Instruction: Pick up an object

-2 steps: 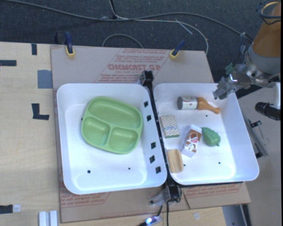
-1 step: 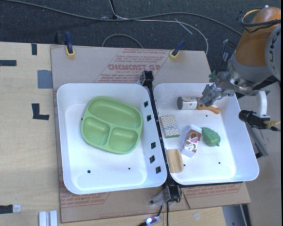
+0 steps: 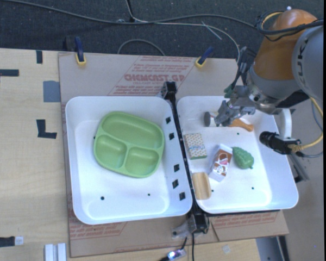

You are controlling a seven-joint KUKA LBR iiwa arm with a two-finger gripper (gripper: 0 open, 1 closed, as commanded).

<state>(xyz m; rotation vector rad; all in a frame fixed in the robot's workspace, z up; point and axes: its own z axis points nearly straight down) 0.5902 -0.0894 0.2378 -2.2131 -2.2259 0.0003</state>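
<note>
My hand [image 3: 224, 116] hung low over the right bin [image 3: 277, 192], grip state unclear, beside an orange piece [image 3: 243, 125]; green toy [image 3: 243, 158], carton [image 3: 221, 163] and patterned block [image 3: 195, 145] lay nearby.

I see a green divided plate [image 3: 129, 144] lying in the left bin [image 3: 81, 200], and two blue clamps [image 3: 79, 51] pinning the cardboard sheet [image 3: 146, 75] on my desk [image 3: 16, 162].

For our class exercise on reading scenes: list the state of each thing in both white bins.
Green divided plastic plate: flat, upright, left bin.
Patterned square packet: flat, right bin.
Red-and-white carton: lying on its side.
Green bumpy toy: resting beside carton.
Tan block: flat.
Orange piece: under claw.
</note>
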